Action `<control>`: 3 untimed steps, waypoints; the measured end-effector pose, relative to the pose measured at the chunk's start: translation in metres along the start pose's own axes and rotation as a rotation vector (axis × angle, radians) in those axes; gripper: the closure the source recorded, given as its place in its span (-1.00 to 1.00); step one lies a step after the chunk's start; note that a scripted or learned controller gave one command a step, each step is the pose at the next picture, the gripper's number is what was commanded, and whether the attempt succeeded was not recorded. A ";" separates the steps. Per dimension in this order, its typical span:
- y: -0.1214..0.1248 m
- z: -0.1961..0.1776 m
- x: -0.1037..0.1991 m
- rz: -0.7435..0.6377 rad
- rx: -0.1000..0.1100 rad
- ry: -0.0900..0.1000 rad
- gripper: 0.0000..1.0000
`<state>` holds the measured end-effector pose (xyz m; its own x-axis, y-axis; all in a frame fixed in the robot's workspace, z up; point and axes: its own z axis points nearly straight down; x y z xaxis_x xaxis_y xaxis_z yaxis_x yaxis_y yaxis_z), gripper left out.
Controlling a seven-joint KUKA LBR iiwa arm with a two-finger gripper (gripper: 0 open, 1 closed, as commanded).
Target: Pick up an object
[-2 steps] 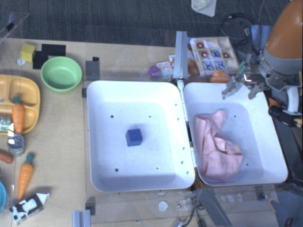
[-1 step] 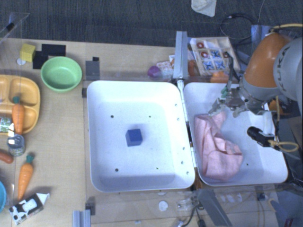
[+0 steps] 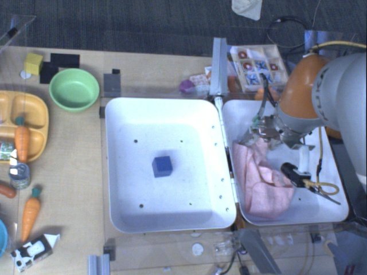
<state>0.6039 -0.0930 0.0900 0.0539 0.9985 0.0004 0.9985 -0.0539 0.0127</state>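
A small blue cube (image 3: 162, 165) lies near the middle of the left white bin (image 3: 123, 211). A crumpled pink cloth (image 3: 262, 182) fills the left half of the right white bin (image 3: 327, 211). My gripper (image 3: 260, 137) hangs low over the upper edge of the pink cloth, at the end of the grey arm with its orange band (image 3: 303, 90). The wrist hides where the gripper meets the cloth, and I see nothing lifted.
On the bench left of the bins are a green bowl (image 3: 74, 89), a yellow tray (image 3: 31, 110) with a carrot (image 3: 21, 142), another carrot (image 3: 30, 211) and a cow-patterned toy (image 3: 34, 249). A printed packet (image 3: 257, 66) and a purple item (image 3: 187, 86) lie behind the bins.
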 end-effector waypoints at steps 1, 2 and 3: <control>0.003 -0.014 0.001 -0.001 -0.010 0.000 1.00; 0.003 -0.014 0.001 -0.001 -0.010 0.000 -1.00; 0.006 -0.026 0.002 -0.003 -0.016 0.000 1.00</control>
<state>0.6096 -0.0910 0.1161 0.0510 0.9987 0.0009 0.9983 -0.0511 0.0287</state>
